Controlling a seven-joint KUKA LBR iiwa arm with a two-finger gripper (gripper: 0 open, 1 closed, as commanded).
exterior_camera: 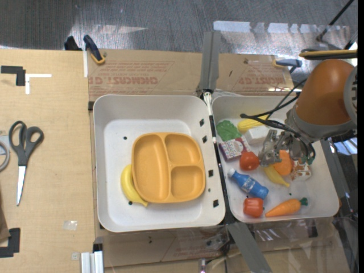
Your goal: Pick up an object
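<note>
My gripper (277, 152) reaches down into the right bin (324, 203), among the toy foods. Just left of it lies a red tomato (248, 161). An orange piece (282, 166) and a yellow banana-like piece (274, 176) lie right under and beside the fingers. A blue bottle (248, 184), a red pepper (253, 207) and a carrot (284, 207) lie nearer the front. A green leaf piece (227, 130), a corn cob (250, 124) and a small purple packet (232, 149) sit at the back left. Nothing is visibly lifted.
The left bin (108, 169) holds a yellow divided plate (168, 167) with a banana (129, 187) tucked under its left rim. Scissors (23, 152) lie on the wooden bench at far left. Cables hang around the arm's orange wrist (324, 92).
</note>
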